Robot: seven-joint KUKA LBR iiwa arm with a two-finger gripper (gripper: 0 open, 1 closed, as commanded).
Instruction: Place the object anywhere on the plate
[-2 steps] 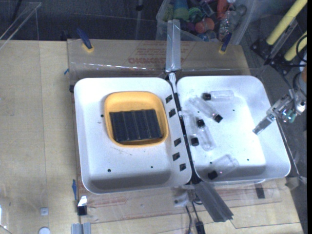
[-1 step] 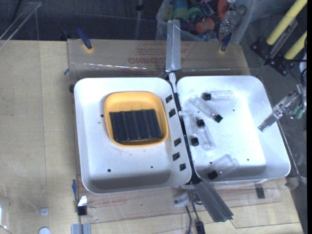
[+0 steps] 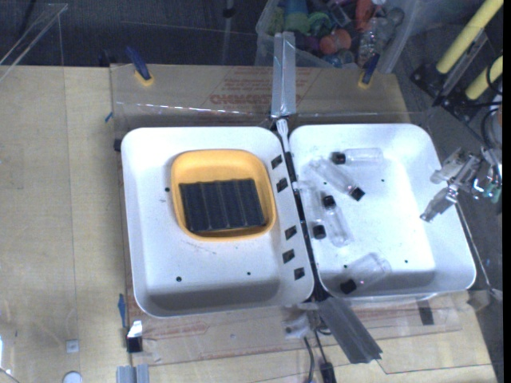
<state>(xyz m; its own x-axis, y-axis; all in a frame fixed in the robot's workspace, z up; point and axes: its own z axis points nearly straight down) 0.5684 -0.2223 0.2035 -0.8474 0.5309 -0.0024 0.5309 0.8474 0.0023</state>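
Nearest cam: grey metal bracket (image 3: 351, 335) lay at the bench's front edge, below the seam between the two bins. Left bin (image 3: 152, 270) held an orange-yellow plate (image 3: 185, 166) w/ a dark ribbed rectangular block (image 3: 222, 203) lying flat across its middle. Right bin (image 3: 415, 246) held several clear plastic vials w/ black caps: one at top (image 3: 359, 156), a loose cluster beside the divider (image 3: 329, 190), one near the front wall (image 3: 363, 268). All vials lay on their sides in the right bin, well apart from the plate; some overlapped, exact count unclear. Gripper (image 3: 437, 208) sat at the right bin's right rim, arm (image 3: 479, 174) coming in from the right. Fingers (image 3: 439, 206) pointed down-left over the rim; too small and blurred to tell how far apart they stood. Nothing seen between them; touched no vial. Clear tub of coloured toys (image 3: 335, 14) stood behind the bins.
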